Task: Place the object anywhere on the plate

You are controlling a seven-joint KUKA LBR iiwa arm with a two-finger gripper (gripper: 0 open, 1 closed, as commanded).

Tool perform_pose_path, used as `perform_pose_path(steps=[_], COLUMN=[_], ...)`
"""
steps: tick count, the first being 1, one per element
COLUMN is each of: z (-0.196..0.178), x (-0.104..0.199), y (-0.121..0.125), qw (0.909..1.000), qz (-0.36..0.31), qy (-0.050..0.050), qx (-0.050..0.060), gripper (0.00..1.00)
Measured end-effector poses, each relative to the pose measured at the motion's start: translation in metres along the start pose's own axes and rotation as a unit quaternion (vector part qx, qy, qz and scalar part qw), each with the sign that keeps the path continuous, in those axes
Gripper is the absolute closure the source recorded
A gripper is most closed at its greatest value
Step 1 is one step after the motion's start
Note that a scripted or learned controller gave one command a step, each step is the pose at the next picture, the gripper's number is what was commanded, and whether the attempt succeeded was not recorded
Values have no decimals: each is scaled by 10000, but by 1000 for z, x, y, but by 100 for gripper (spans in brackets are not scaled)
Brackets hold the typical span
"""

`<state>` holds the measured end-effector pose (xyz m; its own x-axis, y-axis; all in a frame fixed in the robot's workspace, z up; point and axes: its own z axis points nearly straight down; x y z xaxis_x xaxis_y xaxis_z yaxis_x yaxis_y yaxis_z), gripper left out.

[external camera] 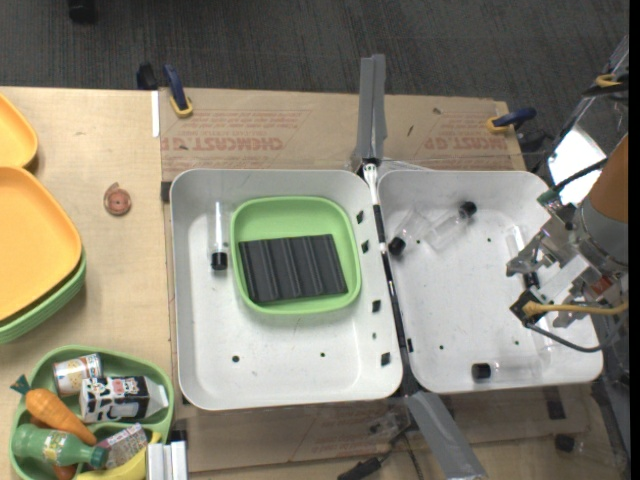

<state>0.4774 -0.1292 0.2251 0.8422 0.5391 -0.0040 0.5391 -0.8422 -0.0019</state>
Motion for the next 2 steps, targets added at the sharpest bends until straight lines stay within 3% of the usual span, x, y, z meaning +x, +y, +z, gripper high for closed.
perform_pose_path(steps=[1,2], z=[6,6], x=[4,4], y=[-7,-7], qw=[9987,9987], qz=[502,502], qy=[4,3], qx=[3,3], gripper=[0,0])
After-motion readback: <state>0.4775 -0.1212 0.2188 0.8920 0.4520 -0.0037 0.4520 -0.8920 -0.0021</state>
